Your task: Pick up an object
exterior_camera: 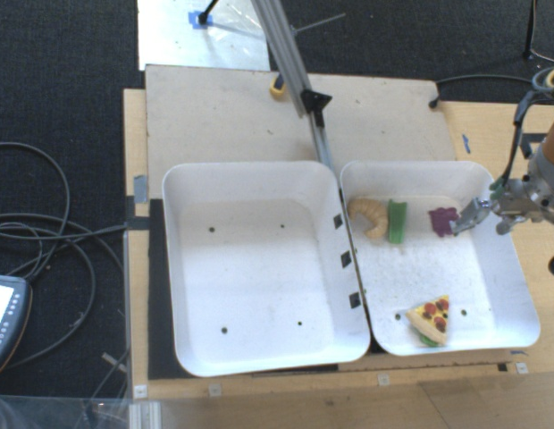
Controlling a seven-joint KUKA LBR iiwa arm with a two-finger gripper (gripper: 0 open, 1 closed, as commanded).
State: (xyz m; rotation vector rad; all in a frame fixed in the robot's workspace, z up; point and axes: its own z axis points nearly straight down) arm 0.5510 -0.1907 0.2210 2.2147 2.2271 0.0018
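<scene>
The right bin [500, 275] holds a tan croissant-shaped toy [370, 215] with a green block [398, 222] touching its right side. A small purple toy [442, 220] lies further right, and a pizza slice toy [431, 319] rests near the front wall. My gripper [488, 219] hangs over the bin's right rim, just right of the purple toy. Its fingers stand spread and open, the left fingertip [465, 221] close beside the purple toy, with nothing between them.
The left bin [183, 239] stands next to the right one, joined by black clips along the shared wall. A grey pole [290, 52] slants down from the back to the bins' junction. Cables lie on the dark floor at left.
</scene>
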